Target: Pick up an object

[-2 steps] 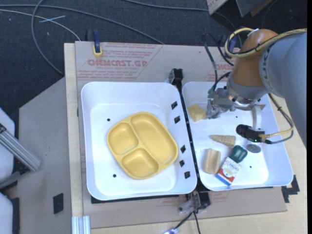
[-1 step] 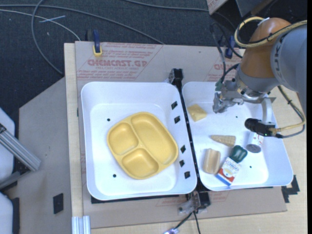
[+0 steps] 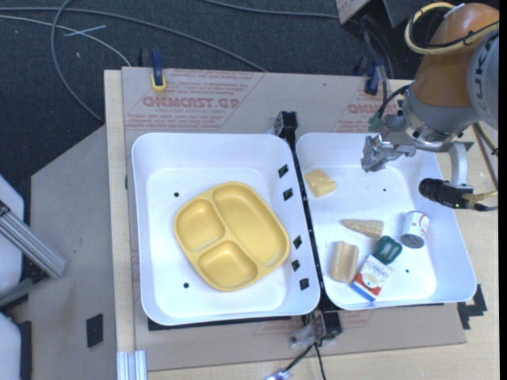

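bench [image 3: 198, 93] | cardboard-topped | bears left bin [image 3: 150, 212], right bin [image 3: 444, 279] side by side

Blue clamp [image 3: 158, 71], loose grey cables [image 3: 87, 22]

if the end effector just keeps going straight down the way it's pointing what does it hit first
Most likely the bare white floor of the right bin. The end effector points down over its upper part, with the pale yellow wedge off to the side. Depth is hard to judge from this slanted view.

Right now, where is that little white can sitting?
The white can lies in the right bin, near its right edge, just right of the green-topped object and below the gripper.
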Controlling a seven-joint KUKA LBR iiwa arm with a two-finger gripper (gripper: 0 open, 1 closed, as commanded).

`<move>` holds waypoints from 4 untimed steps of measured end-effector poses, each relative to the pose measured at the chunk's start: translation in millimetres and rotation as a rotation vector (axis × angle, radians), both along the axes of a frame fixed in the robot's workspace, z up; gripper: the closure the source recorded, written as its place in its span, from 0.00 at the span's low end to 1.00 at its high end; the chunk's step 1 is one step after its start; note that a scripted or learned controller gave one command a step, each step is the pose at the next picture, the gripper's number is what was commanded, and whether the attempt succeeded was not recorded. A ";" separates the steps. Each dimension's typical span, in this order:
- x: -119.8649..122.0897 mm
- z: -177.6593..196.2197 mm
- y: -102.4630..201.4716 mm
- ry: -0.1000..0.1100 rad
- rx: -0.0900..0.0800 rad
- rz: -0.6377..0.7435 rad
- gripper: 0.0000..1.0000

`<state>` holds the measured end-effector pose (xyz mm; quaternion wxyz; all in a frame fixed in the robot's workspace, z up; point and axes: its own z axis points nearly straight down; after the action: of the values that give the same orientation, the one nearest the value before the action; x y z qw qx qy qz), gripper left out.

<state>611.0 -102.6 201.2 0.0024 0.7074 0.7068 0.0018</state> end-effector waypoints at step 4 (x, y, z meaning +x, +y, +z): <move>-33.2 18.3 151.4 0.009 0.002 0.004 1.00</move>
<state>577.8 48.8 219.5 -0.0017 0.7061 0.7081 -0.0008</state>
